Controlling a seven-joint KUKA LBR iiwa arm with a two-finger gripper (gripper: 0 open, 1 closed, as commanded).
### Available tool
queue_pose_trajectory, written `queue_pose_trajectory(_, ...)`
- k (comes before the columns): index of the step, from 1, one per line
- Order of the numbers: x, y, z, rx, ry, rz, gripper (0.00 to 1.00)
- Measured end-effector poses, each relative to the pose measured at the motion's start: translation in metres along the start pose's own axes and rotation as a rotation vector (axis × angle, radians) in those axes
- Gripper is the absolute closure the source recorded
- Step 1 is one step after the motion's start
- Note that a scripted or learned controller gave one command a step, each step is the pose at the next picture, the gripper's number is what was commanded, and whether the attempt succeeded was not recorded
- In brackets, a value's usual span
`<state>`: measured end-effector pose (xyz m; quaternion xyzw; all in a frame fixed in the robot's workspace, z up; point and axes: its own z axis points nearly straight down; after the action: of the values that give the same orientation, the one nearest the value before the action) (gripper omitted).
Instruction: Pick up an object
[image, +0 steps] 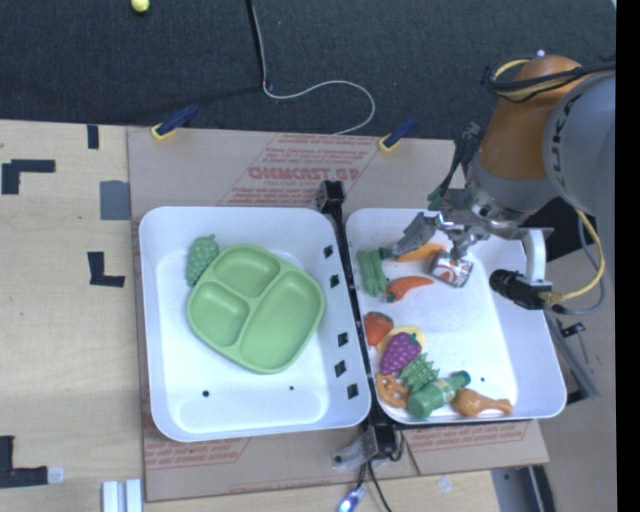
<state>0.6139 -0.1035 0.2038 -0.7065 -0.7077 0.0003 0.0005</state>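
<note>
Bench: pale wood top under a cardboard sheet (300, 165), dark carpet beyond, a white cable (310, 92) trailing across it.

Camera view, items as I log them remotely:
- Left bin (165, 300) — green divided plate (257, 308) at centre, green grape bunch (201, 258) touching its edge nearest the bin's far-left corner.
- Right bin (520, 345) — toy food. Near the far edge: an orange carrot (424, 253) and a small can (452, 270). Along the left wall: green beans (372, 271), an orange pepper (408, 287), a tomato (378, 327). Near the front edge: purple grapes (399, 352), a green bottle (432, 397), a tan gourd (480, 404).
- Gripper (440, 238) — low over the far edge, at the carrot and can; whether it is parted or closed, I cannot tell.

Progress: I judge nothing lifted yet — every object appears to rest in a bin. Grasp and lift remain.

Arm pose: reaches in from the right, orange band (525, 120) high, wrist angled down toward the bin's far-left part.
</note>
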Motion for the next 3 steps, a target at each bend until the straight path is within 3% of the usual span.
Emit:
queue_pose_trajectory(1,0.08,-0.029,-0.121,-0.01,0.002,-0.008,0.0)
queue_pose_trajectory(2,0.076,-0.029,-0.123,0.0,0.0,-0.003,1.0)
queue_pose_trajectory(3,0.077,-0.068,-0.239,-0.013,0.0,-0.001,1.0)
